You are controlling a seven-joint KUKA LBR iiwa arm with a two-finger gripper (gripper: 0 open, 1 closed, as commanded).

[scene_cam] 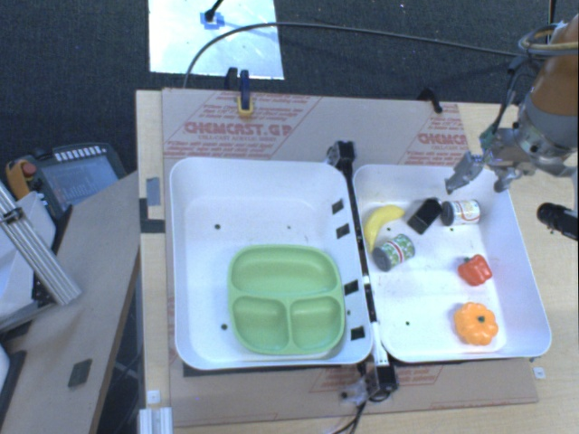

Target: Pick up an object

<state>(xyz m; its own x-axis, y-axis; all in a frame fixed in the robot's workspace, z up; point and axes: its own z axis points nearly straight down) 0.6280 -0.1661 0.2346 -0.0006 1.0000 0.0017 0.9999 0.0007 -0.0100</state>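
While the left bin (194, 206) holds a green divided plate (287, 298), the right bin (520, 269) carries a banana (382, 221), a small can (393, 250), a black block (423, 214), a white bottle (462, 211), a red pepper (474, 269) and what looks like a small orange pumpkin (476, 323). Above the bottle, near the bin's far edge, the tool (484, 174) hangs with fingers spread, grasping nothing.

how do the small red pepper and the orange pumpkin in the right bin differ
The small red pepper is red, while the orange pumpkin is orange with a dark stem spot on top. The pepper looks smaller and more angular; the pumpkin is rounder and fuller. The pepper lies farther from the camera, the pumpkin nearer the bin's front rim. Both are toy produce lying apart in the right white bin.
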